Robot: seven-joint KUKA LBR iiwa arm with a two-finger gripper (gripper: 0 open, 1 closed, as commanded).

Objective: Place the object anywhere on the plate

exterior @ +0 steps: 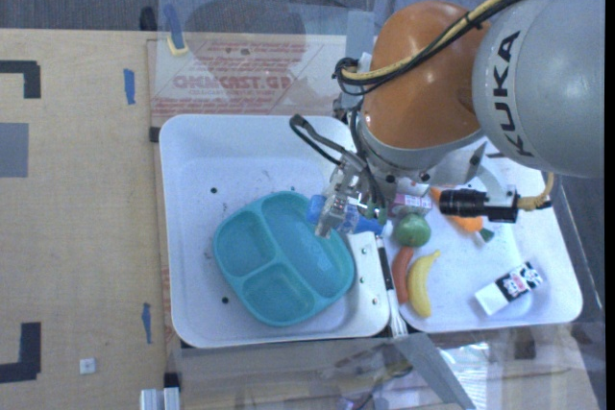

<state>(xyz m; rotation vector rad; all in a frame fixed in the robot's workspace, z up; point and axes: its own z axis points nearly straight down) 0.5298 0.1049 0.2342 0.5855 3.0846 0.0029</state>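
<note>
The KUKA arm reaches from the right, its gripper clasping a small blue object at the teal plate's rim.

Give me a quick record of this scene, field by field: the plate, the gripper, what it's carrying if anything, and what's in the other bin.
plate: teal divided plate, in the left bin
gripper: gripper over the plate's upper right rim
blue object: small blue object at the gripper; whether it is gripped cannot be told
right bin: right bin holds a banana, green round fruit, red pepper-like item, orange item, white box
</note>
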